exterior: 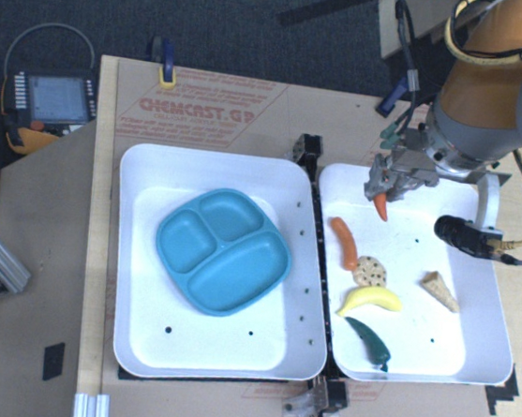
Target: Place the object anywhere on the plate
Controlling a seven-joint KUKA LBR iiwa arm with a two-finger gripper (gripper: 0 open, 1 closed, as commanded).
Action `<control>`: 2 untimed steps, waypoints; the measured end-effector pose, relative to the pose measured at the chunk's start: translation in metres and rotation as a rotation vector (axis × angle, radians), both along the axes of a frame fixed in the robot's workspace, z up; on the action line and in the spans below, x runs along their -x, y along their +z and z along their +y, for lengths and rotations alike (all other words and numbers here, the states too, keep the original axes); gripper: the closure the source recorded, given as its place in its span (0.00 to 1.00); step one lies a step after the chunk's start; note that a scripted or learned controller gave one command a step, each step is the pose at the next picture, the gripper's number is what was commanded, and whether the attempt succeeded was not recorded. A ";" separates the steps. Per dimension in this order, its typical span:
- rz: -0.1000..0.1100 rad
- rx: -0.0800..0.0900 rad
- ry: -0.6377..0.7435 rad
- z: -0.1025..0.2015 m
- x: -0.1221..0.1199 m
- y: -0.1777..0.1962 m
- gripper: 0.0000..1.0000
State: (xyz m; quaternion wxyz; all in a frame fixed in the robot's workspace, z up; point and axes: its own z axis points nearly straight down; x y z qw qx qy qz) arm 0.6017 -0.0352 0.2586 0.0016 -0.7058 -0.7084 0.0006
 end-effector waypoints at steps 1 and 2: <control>0.001 -0.001 0.002 0.054 0.020 -0.017 1.00; 0.001 -0.001 0.004 0.116 0.035 -0.026 1.00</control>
